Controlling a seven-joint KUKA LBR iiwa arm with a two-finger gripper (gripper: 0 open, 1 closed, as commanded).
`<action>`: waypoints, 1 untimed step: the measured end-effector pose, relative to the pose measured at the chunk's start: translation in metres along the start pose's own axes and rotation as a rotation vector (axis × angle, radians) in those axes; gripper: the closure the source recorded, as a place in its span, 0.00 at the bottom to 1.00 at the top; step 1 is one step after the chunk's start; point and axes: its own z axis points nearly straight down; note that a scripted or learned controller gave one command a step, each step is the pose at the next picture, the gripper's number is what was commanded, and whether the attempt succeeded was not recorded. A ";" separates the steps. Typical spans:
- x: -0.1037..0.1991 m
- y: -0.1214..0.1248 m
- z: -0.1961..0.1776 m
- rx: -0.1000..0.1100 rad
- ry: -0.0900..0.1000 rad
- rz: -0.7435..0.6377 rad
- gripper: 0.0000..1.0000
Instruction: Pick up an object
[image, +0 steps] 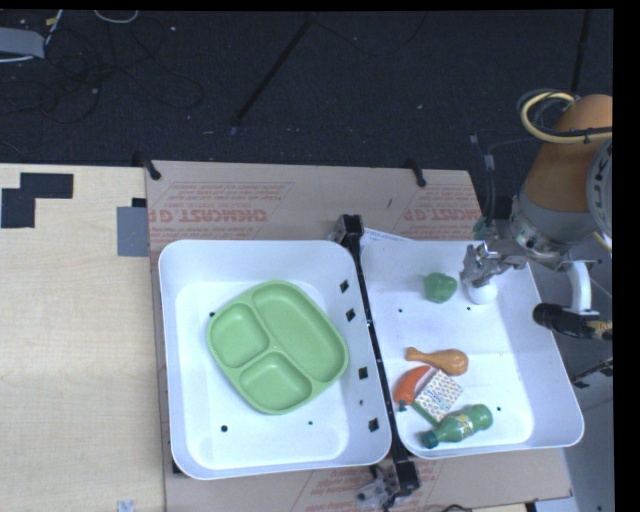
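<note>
Two white bins: the left bin (190, 300) holds one green divided plate (277, 346). The right bin (540, 400) holds five items, including one green bottle (458, 425). The gripper (484, 268) hangs over a small white object (483, 293); I cannot tell its jaw state.

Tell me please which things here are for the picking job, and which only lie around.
For the job:
gripper, above a small white thing
green ball
orange drumstick
green bottle
patterned packet
red-orange piece

Lying about:
green divided plate in the left bin
cardboard under the bins
</note>
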 end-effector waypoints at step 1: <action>-0.003 0.003 -0.061 -0.003 -0.001 -0.001 1.00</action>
